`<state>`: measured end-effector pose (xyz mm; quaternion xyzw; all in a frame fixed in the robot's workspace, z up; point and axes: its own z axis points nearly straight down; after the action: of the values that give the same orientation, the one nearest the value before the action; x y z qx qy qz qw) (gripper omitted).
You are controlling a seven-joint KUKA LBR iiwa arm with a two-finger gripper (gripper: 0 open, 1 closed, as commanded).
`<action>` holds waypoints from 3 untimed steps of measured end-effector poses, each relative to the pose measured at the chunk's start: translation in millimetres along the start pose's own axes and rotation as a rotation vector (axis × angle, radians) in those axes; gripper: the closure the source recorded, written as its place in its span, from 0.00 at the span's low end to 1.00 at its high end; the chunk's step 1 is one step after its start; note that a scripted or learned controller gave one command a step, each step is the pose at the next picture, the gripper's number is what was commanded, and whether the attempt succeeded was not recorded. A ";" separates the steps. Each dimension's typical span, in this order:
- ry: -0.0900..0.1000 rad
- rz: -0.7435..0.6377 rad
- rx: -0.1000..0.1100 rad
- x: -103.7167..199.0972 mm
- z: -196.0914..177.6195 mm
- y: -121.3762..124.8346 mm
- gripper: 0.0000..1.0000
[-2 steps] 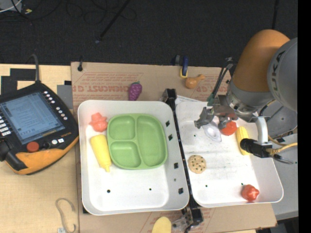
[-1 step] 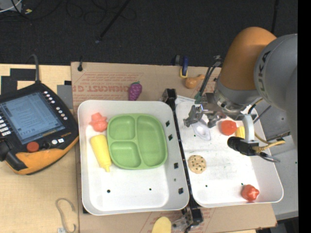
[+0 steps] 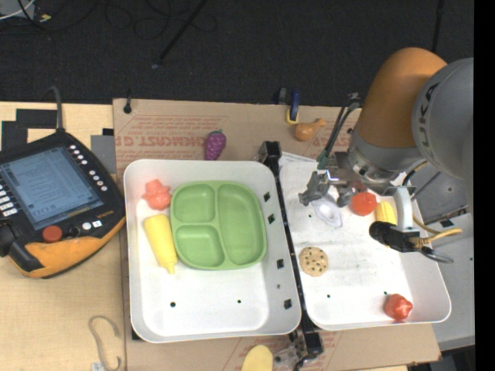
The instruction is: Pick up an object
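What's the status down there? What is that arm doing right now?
Tool over right bin's far end. Red-orange ball and yellow toy beside it, cookie nearer the camera. Arm crowds ball and toy.

grey arm [image 3: 452, 114] reaching in from right, orange band [image 3: 394, 91] above wrist, gripper [image 3: 319, 190] lowered, angled left.

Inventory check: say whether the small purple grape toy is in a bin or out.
Out: the small purple grape toy lies on brown cardboard behind the left white bin.
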<state>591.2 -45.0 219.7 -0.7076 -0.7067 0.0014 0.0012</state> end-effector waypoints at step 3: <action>0.000 -0.001 -0.001 -5.0 -2.4 12.2 1.00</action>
<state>603.4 -50.0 222.1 -0.7071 -0.7072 0.0012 0.0007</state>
